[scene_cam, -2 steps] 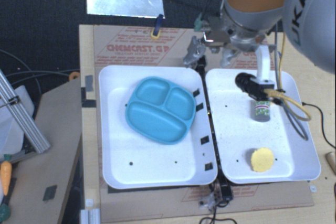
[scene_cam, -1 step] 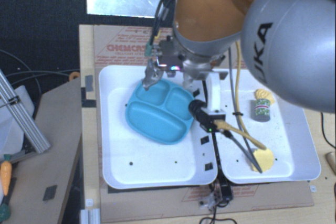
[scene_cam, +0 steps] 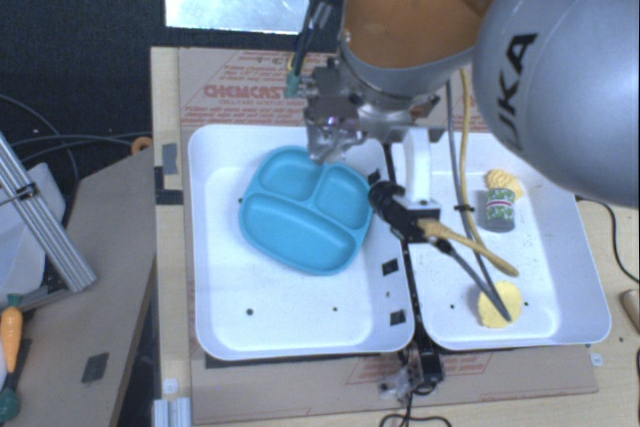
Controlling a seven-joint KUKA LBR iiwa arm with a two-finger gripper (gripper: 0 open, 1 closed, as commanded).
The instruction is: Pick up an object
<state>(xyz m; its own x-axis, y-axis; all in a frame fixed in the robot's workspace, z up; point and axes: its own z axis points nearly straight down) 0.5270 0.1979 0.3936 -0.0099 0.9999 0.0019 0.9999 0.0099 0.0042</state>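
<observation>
Hanging low over the left bin (scene_cam: 215, 315), the hand (scene_cam: 325, 147) sits at the far rim of the blue plate (scene_cam: 305, 210), likely because that raised edge offers something thin to pinch; whether it is open or closed cannot be told, as the arm (scene_cam: 430, 5) blocks the view

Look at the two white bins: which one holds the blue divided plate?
The left bin in the camera view holds the blue divided plate, below the gripper. The right bin holds smaller things instead: a small jar and yellow pieces.
</observation>
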